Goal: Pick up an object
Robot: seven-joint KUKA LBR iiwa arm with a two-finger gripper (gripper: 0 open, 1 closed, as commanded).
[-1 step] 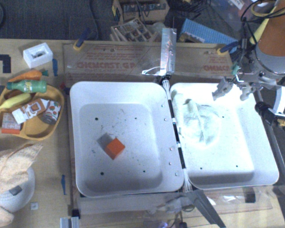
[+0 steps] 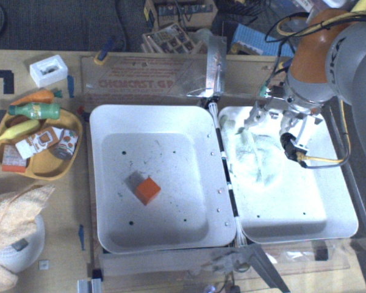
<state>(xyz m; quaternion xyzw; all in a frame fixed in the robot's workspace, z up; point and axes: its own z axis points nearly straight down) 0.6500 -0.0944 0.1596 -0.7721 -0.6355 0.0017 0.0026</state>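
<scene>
The grey arm with its orange band (image 2: 314, 47) reaches in from the right, its two-finger gripper (image 2: 269, 116) hanging over the far end of the right white bin (image 2: 305, 218). A small orange cube (image 2: 148, 190) lies well apart, in the left white bin (image 2: 110, 133).

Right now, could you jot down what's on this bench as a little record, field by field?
left bin: shallow white plastic bin, holding one small orange block near its middle
right bin: shallow white plastic bin, with a pale smudged patch at its upper left
arm: grey robot arm with an orange band, reaching in from the right over the right bin's upper edge
gripper: two-finger gripper, above the right bin, nothing seen between its fingers
block and gripper: apart, in different bins
beside the bins: yellow bowl of toy food at far left
</scene>
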